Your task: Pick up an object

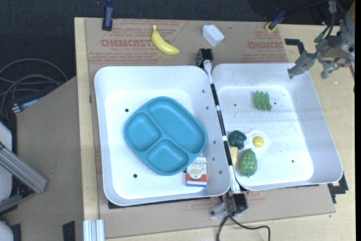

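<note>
Nearest in the left bin (107, 121) lies a small carton (197, 171), touching the blue divided plate (164, 134). In the right bin (316, 138) sit a green strawberry-like toy (247, 162), dark broccoli (237, 139), a fried egg (258, 141) and—farther back—a green bumpy piece (261, 100). Beyond, on the table (84, 65) (behind the bins), lies a banana (163, 43). The end effector (314, 66) hovers spread apart, grasping nothing—over the right bin's far corner.

A yellow banana (164, 43) and a small white block (213, 35) lie on the cardboard-covered bench (135, 41) behind the bins; grey cables (25, 84) coil on the dark floor at left
</note>
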Robot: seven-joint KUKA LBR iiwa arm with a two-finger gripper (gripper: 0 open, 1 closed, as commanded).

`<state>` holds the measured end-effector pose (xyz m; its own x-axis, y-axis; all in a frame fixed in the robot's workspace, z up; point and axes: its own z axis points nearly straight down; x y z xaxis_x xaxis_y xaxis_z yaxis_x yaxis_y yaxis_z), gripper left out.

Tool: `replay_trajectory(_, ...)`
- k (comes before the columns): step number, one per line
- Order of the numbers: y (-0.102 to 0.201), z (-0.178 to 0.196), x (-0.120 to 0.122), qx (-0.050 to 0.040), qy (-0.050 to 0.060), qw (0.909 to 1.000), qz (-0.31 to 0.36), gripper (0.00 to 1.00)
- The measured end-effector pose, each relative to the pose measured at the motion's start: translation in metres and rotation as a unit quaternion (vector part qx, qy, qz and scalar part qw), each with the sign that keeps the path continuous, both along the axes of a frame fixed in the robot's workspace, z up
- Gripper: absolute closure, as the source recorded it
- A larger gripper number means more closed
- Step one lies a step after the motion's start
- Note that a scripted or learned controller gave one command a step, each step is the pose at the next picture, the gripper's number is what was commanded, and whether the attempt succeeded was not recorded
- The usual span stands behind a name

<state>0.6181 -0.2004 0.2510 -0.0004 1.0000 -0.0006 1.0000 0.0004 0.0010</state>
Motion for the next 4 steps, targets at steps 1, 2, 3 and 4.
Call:
replay_trajectory(1, 0.048, -0.154, 0.002, 0.0008, 0.002, 1.0, 0.0, 0.0)
replay_trajectory(2, 0.047, -0.142, 0.003, -0.0001, -0.001, 1.0, 0.001, 1.0)
replay_trajectory(3, 0.047, -0.143, 0.003, 0.0, -0.001, 1.0, 0.0, 0.0)
replay_trajectory(4, 0.056, -0.167, -0.001, 0.0009, 0.002, 1.0, 0.0, 0.0)
